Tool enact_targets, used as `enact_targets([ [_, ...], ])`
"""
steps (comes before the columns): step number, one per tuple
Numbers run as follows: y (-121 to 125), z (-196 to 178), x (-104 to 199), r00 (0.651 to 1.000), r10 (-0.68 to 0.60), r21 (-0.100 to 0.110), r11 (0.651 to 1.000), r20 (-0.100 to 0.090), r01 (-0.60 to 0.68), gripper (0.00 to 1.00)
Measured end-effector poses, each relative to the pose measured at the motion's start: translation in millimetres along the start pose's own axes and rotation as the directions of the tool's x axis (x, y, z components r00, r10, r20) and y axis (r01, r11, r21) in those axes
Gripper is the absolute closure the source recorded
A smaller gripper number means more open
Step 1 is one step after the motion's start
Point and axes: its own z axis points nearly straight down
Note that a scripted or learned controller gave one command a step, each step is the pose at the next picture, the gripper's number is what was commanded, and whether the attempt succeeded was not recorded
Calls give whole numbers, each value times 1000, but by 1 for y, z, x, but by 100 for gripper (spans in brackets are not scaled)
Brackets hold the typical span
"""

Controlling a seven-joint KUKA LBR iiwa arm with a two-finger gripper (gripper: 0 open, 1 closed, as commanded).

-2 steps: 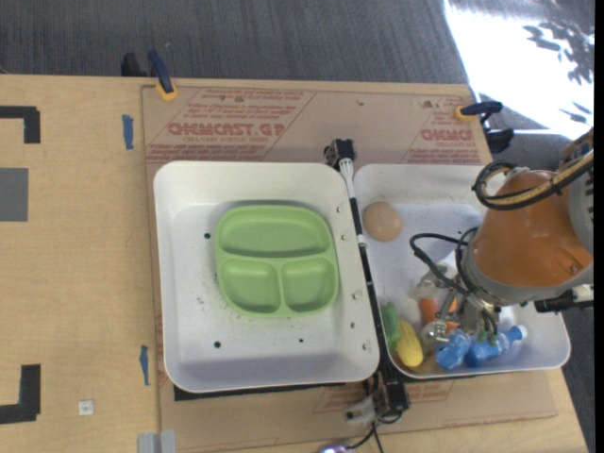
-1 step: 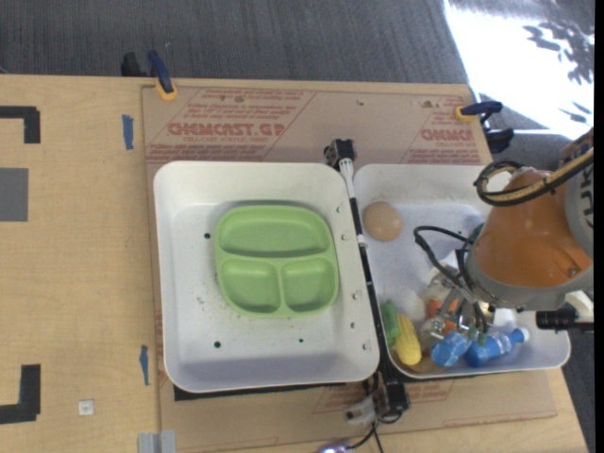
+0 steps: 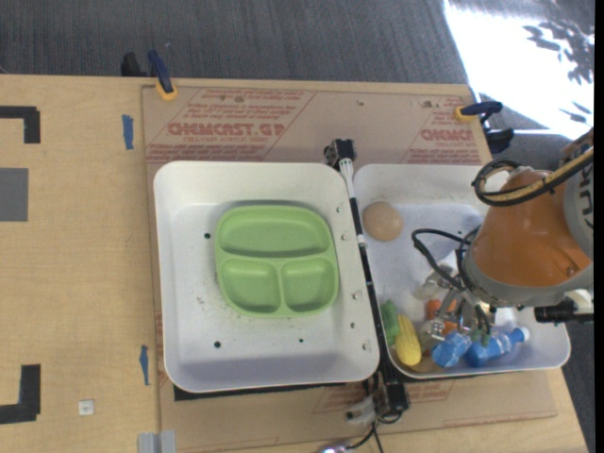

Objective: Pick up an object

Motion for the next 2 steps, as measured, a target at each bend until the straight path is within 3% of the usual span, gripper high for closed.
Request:
enact_targets([
  [1, -2, 0, 0, 889, 458, 1, 889, -1, -458, 0],
  [2, 12, -59, -66, 908, 419, 1, 908, -2, -419, 0],
])
